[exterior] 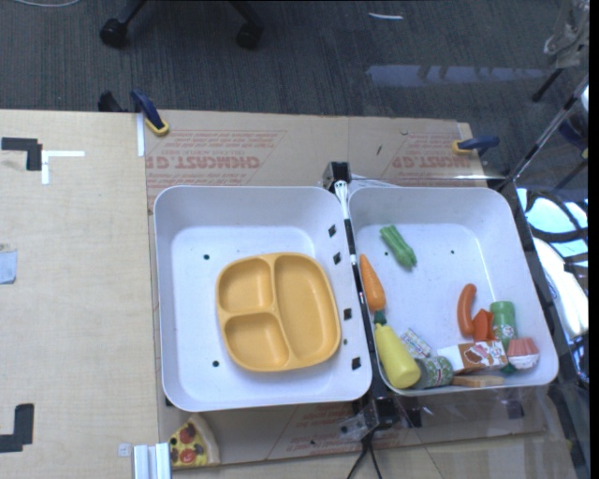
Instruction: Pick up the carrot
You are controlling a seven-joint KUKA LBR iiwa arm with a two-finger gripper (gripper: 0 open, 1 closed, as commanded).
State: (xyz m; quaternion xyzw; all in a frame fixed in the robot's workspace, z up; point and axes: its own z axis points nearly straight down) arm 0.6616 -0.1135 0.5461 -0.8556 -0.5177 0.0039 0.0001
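Carrot (pixel 372 283) lies against the right bin's (pixel 487 208) left wall, green end toward six o'clock, touching a yellow bottle (pixel 396 358) there. At one o'clock from it lies a green pod (pixel 399 246); at three o'clock, an orange sausage (pixel 465 308). At nine o'clock, the left bin (pixel 187 224) holds a yellow divided plate (pixel 278 312). Jaws: cannot tell.

You've got dark grey carpet (pixel 309 56) at 12 o'clock, chair legs (pixel 178 23) toward 11, wooden bench (pixel 65 309) at 9.
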